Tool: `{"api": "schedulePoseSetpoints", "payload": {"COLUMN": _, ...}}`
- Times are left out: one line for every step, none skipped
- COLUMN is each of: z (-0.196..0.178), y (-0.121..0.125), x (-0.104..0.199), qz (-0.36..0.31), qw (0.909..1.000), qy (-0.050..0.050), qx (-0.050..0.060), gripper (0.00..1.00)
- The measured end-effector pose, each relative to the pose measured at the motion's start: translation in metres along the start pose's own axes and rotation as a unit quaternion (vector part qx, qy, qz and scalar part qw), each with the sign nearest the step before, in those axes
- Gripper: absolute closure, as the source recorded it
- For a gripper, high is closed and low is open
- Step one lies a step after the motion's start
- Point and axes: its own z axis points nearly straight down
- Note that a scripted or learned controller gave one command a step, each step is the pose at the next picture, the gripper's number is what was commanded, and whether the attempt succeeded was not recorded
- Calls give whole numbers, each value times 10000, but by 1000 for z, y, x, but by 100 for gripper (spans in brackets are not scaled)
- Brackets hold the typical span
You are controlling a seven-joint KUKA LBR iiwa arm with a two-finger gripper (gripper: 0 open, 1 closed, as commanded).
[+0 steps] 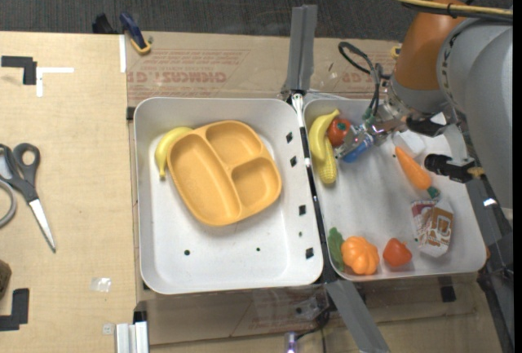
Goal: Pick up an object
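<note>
My gripper (369, 131) reaches down into the back of the right bin (383, 205). It hangs right over a small blue object (354, 151) and next to a red toy with a green top (339, 131). A yellow banana (320, 128) and a corn cob (325, 165) lie just left of these, against the bin's left wall. An orange carrot (413, 169) lies to the gripper's right. Nothing shows as lifted off the bin floor.
Along the right bin's front lie a green item (335, 247), an orange pumpkin (360, 255), a red tomato (397, 253) and a white packet (435, 231). The left bin (220, 253) holds a yellow divided plate (224, 172) and a banana (167, 146). Scissors (31, 190) lie on the bench at left.
</note>
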Motion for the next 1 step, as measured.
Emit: {"api": "schedulePoseSetpoints", "payload": {"z": -122, "y": 17, "x": 56, "qz": 26, "qw": 9998, "qy": -53, "qx": -177, "gripper": 100}}
